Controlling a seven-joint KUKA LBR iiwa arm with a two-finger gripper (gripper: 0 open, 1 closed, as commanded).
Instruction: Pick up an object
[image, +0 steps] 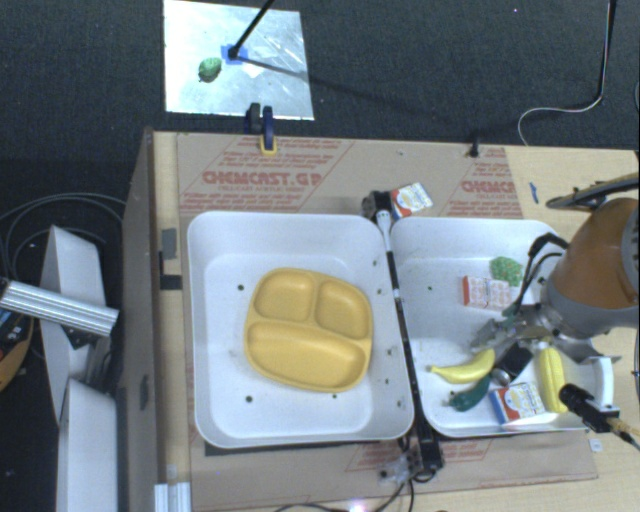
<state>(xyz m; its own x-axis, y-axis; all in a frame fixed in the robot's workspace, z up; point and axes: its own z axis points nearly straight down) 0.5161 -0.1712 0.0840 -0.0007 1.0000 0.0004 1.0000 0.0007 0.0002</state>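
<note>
Robot lab, cardboard-topped bench (300, 165), loose cables (60, 215)

The left bin (215, 300) is mostly taken up by a yellow tray (308, 328) at its centre, leaving open floor only in a ring along its walls. In the right bin (440, 250), the half toward 12 o'clock is open, while the arm (600, 275) covers the 3 o'clock side. Crowded from centre to 6 o'clock are a red-and-white carton (487, 291), a green lump (506, 268), two bananas (465, 369), a dark green piece (468, 399) and another carton (520, 402).
</note>
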